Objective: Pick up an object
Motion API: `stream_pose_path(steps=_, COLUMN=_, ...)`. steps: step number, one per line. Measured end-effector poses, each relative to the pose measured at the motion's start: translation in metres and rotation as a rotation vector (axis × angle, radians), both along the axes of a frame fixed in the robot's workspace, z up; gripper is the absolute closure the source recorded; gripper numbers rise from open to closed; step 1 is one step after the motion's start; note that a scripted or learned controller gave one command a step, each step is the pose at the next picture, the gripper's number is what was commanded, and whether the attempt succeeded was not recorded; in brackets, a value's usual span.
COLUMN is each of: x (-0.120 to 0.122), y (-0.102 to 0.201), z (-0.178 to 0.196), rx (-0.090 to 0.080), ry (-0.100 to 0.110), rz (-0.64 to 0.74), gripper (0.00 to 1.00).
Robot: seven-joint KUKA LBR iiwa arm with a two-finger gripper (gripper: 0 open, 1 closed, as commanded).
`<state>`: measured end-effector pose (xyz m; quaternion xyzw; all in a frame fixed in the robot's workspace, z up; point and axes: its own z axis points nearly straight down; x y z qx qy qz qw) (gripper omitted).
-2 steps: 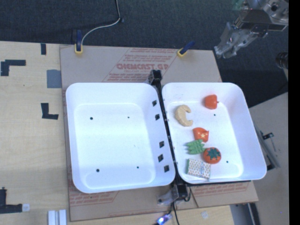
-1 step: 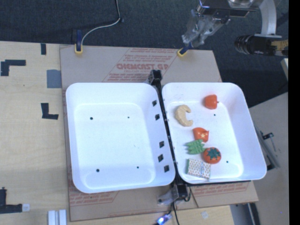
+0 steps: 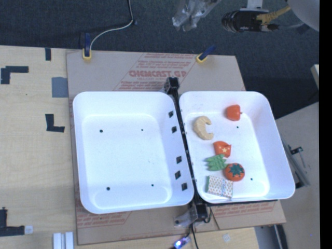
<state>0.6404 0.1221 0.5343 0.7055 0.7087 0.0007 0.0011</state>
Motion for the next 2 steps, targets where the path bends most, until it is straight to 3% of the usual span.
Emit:
stream_pose_path(steps=1, x=0.029, y=0.047, z=-0.001, rx=0.0, ry=0.003, rz=0.0, gripper=1.0)
stream_pose_path(steps=2, x=0.027, y=0.097, z=-0.001, rx=0.001, ry=0.004, rz=0.001, gripper=1.0)
